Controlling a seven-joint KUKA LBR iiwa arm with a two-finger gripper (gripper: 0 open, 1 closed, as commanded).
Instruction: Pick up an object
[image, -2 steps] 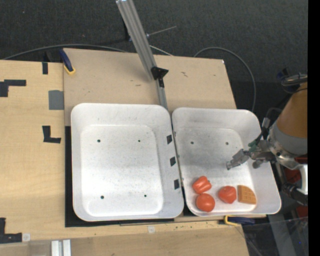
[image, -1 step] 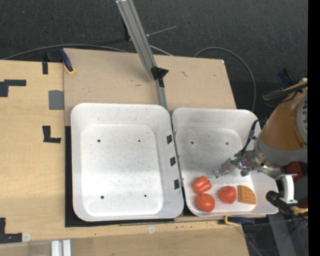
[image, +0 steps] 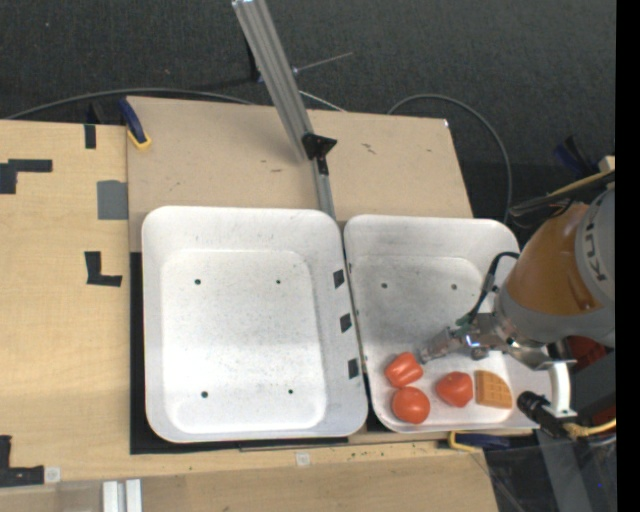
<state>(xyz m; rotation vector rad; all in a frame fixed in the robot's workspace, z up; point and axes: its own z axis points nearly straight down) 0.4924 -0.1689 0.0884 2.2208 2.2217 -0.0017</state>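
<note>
The left bin (image: 240, 320) lies well off to the gripper's left and holds nothing worth aiming at. The right bin (image: 430, 250) carries the candidates, all gathered in its near corner, close to the gripper (image: 447, 345).

Taken left to right from the tool: a red tomato-like piece (image: 403, 369) sits just below and left of the gripper tip, slightly lopsided, its longer side tilted up toward the tool. A rounder red piece (image: 410, 404) lies further below it, against the bin's near wall, with no clear long axis. A third red piece (image: 454, 388) lies just below the gripper, also roundish. Beside that, to its right, an orange waffle-like block (image: 492, 389) lies flat, squarish, its edges roughly in line with the bin walls.

These look like light, stiff plastic play food. The rounded red ones are probably smooth and may squirt out of a pinch, so closing across the widest middle seems safest. The block offers flat parallel sides and is likely the easier grip, though it is nearly touching its red neighbour.

The gripper hangs low over the bin floor, above the pieces and holding none; its opening cannot be made out here.
</note>
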